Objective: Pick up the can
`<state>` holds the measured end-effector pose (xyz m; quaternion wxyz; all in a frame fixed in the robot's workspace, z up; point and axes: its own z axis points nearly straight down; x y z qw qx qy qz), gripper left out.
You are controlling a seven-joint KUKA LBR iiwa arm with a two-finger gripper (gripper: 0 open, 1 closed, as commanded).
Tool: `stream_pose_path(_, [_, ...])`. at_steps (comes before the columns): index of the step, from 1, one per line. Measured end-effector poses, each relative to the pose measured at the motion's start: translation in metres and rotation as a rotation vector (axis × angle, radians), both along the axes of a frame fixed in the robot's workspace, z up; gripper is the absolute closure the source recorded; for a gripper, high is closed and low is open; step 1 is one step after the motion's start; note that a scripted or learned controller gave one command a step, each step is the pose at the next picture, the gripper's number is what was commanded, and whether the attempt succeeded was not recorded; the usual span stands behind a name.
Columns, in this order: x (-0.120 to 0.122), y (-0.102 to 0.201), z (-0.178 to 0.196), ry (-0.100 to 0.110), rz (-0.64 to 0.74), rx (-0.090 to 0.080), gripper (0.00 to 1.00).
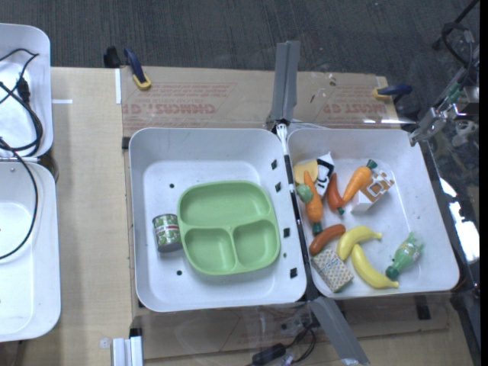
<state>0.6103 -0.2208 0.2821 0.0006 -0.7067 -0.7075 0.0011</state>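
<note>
I'm seeing the can point(165, 232) lying sideways, long axis running up-down the left bin point(145, 204), touching the green tray point(228, 226); pincer point(431, 124) state I can't tell.

A green divided tray point(229, 227) with three compartments sits in the middle of the left bin point(145, 280), slightly right of centre. The right bin point(442, 280), at the centre-right of the frame, holds a scatter of toy food: two yellow bananas point(364, 254) near its lower middle, a green bottle point(404, 256) at its lower right, a checked sponge-like block point(332, 270) at its lower left, a red sausage point(327, 237) just above that, several carrots point(355, 183) toward the upper middle, and a small white and orange carton point(379, 188) just right of them. Blue clamps point(137, 69) grip the cardboard bench point(206, 97) at upper left and upper right. Black cables point(19, 113) loop over white trays at the far left edge.
</note>
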Motion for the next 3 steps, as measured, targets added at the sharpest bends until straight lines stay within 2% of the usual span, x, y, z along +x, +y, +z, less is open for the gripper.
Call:
stream_pose_path(1, [0.0, 0.0, 0.0, 0.0, 0.0, 0.0, 0.0])
stream_pose_path(2, [0.008, -0.001, 0.028, -0.003, 0.089, -0.002, 0.0])
stream_pose_path(3, [-0.04, 0.015, -0.103, 0.0, 0.118, 0.001, 0.0])
